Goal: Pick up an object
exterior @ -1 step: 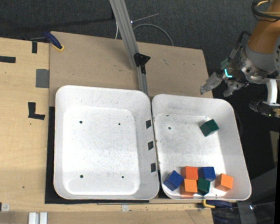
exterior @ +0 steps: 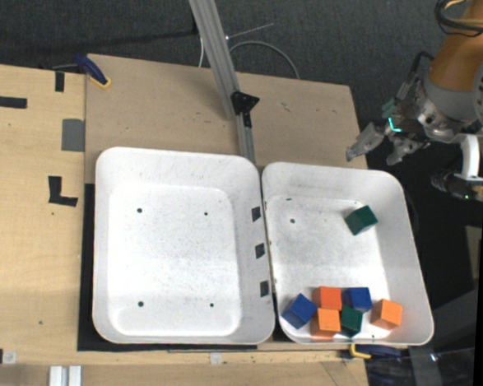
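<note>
Camera view: gripper hangs beyond right bin, jaws spread, nothing held. Green block lies alone; other blocks crowd near edge. Approach step, I think; next it must descend over one obj.

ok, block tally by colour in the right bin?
Right bin:
Orange blocks: 3
Blue blocks: 2
Green blocks: 2
Total: 7

Six are clustered at the near edge; one green block sits alone toward the far side.
</note>
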`<action>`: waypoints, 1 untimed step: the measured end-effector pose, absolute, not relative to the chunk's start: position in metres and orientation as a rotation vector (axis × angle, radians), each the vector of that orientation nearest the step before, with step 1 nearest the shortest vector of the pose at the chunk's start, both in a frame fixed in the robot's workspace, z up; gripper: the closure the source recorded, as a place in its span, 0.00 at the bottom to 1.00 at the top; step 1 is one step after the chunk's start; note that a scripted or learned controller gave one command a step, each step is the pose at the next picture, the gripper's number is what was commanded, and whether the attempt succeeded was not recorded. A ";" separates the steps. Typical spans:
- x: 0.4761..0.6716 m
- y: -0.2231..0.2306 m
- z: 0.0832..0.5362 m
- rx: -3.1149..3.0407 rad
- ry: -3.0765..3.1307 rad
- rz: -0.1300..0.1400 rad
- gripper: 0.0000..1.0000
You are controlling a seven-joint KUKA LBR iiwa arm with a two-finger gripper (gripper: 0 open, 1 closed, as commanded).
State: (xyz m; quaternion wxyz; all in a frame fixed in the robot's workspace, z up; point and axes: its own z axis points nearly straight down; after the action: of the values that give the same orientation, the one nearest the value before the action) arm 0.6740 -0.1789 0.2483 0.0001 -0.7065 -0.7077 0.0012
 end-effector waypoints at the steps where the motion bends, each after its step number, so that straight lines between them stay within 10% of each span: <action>1: 0.672 -0.172 0.185 -2.216 -2.220 0.008 0.00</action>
State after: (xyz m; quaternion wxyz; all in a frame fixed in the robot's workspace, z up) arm 0.6717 -0.1716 0.1855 0.0026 -0.7065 -0.7077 0.0025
